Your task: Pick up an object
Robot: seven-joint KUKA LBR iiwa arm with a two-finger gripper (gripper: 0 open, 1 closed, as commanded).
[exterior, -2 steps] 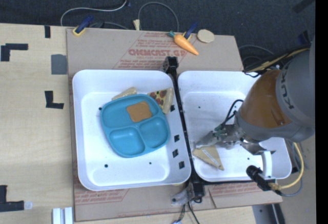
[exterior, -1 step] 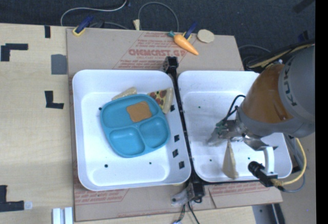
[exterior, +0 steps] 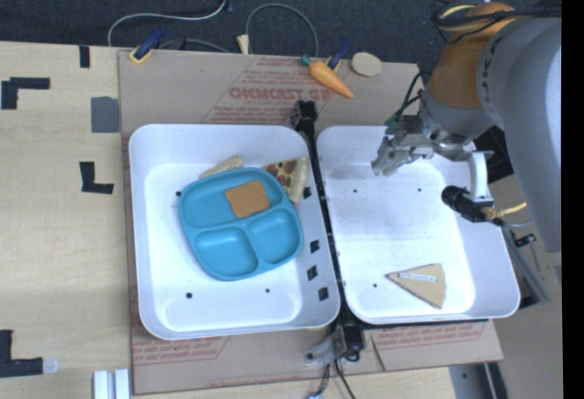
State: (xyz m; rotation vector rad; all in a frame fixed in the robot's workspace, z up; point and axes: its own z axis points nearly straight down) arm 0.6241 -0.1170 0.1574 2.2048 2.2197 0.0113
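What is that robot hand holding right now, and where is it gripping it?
Nothing. The gripper hangs over the far end of the right bin with no object between its fingers. The wedge-shaped sandwich piece lies untouched at the bin's near end.

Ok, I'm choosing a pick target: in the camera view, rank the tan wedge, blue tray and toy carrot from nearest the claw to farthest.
From the claw, at the right bin's back:
1. Toy carrot, outside the bins, behind the divider.
2. Tan wedge, right bin's front.
3. Blue tray, left bin.
Carrot and wedge are fairly close to call.

The hand (exterior: pixel 385 160) hovers over the right bin (exterior: pixel 493 297), blue tray (exterior: pixel 242 233) in left bin (exterior: pixel 151 297).
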